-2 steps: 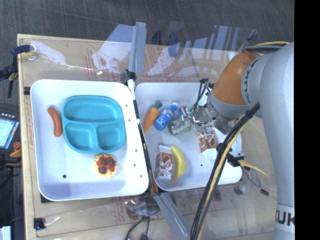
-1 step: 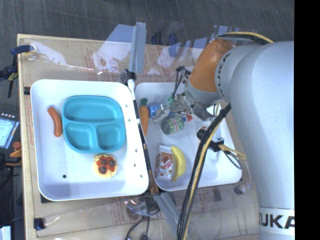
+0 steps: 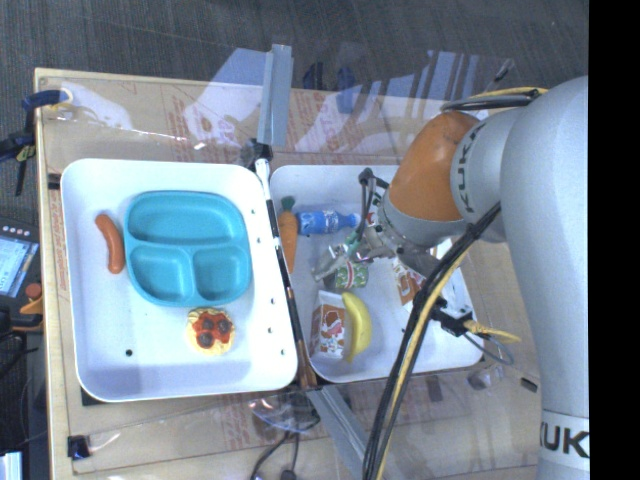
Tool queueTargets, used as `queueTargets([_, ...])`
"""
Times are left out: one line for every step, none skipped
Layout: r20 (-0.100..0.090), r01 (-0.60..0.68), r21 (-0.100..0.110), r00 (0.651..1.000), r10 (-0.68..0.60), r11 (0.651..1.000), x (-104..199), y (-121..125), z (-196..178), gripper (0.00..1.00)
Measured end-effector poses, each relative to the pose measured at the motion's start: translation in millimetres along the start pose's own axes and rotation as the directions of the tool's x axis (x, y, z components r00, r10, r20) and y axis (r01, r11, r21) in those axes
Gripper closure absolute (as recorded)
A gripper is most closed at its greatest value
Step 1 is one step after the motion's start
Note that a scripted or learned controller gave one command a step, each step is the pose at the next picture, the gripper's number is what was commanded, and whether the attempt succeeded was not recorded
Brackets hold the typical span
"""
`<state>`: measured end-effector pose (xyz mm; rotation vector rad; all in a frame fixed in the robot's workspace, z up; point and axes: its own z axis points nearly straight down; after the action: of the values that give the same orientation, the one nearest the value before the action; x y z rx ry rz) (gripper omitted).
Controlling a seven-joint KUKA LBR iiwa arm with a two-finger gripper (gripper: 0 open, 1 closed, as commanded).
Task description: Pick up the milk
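A: Where is the gripper [image 3: 352, 258], and what does it do?

B: It is low inside the right bin [image 3: 300, 183], under the orange band of the arm [image 3: 530, 198]. I cannot tell how it is set, because the wrist covers most of it.

A: And the milk?

B: The milk carton [image 3: 328, 331] lies just below the gripper, on the camera side. It is a small box with red and white print, and it touches the yellow banana [image 3: 356, 324], which is curved and smooth.

A: What else is in that bin?

B: A blue bottle [image 3: 322, 222] lies just above-left of the gripper, and an orange carrot [image 3: 288, 240] is to its left, along the bin wall.

A: And the left bin [image 3: 80, 183]?

B: It is well to the left of the gripper. It holds a turquoise plastic tray [image 3: 186, 246] with three compartments, a reddish sausage [image 3: 112, 243] beside the tray, and a small round pizza [image 3: 210, 330] below the tray.
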<state>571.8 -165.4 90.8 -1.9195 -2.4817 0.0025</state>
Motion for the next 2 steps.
queueTargets([0.000,0.003,0.002,1.000,-0.003,1.000,-0.3,-0.4,-9.1,1.00])
queueTargets([0.000,0.003,0.002,1.000,-0.003,1.000,-0.2,-0.3,-9.1,0.00])
